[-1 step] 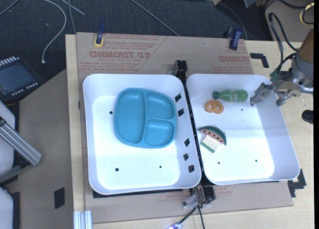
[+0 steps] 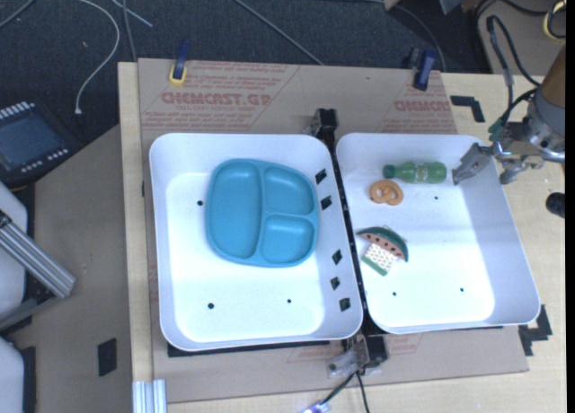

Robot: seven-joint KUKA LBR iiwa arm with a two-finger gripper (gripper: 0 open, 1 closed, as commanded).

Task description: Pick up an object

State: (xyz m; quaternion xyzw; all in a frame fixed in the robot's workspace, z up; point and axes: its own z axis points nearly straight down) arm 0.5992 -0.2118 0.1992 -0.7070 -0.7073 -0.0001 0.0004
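Green bottle (image 2: 415, 171) lies glossy; pretzel (image 2: 386, 192) knotted; gripper (image 2: 490, 162) metallic.

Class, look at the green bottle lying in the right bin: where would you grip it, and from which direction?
Grip the green bottle across its thicker middle, coming straight down from above. It lies on its side, long axis running left to right, so the fingers would probably best close front to back. The pretzel sits close at its lower left; keep clear of it.

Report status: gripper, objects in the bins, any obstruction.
Gripper open, above right bin's far right edge, holding nothing. Green bottle, pretzel, watermelon slice lying loose in right bin. Blue plate in left bin. Nothing blocking the bottle.
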